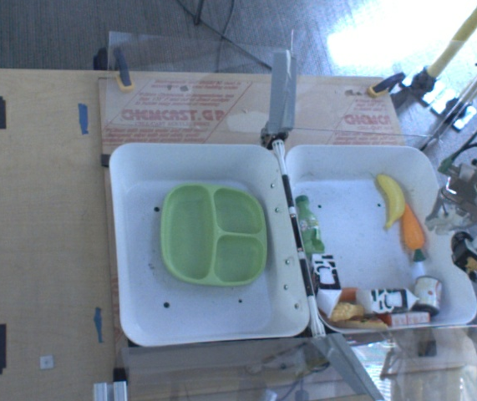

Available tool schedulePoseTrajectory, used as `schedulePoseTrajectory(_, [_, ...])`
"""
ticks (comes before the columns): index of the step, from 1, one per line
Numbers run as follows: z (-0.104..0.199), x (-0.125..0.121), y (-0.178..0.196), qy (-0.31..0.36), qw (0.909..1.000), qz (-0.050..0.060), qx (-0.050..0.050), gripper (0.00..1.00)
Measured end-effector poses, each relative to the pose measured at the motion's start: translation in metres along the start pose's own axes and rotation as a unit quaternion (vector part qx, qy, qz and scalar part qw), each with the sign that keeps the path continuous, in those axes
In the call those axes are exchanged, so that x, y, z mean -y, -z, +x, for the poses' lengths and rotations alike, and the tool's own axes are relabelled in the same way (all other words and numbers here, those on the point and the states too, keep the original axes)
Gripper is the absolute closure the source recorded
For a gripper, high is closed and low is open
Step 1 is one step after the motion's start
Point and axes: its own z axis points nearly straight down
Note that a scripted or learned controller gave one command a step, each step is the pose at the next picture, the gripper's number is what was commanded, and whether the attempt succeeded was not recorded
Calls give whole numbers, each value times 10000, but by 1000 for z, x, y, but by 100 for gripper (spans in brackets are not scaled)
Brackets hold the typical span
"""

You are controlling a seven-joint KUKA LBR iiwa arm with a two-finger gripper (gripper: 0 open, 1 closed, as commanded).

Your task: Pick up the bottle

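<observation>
against the left wall of the right bin (pixel 363 152) lies a green bottle (pixel 307 224), lengthwise along it. the claw (pixel 462 211) hangs at that bin's right rim, well apart; its opening cannot be told. best to grip across the bottle's width, minding the wall.

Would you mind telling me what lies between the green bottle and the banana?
Nothing does: in the camera view, only bare white bin floor separates the green bottle from the banana.
</observation>
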Motion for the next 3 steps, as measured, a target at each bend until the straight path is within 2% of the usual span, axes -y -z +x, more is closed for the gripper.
schedulePoseTrajectory(1, [39,-33,157,-478,9989,-2,1,100])
schedulePoseTrajectory(2, [75,-9,244,-916,9958,-1,0,100])
schedulePoseTrajectory(3, [77,-10,254,-895,9960,-12,8,100])
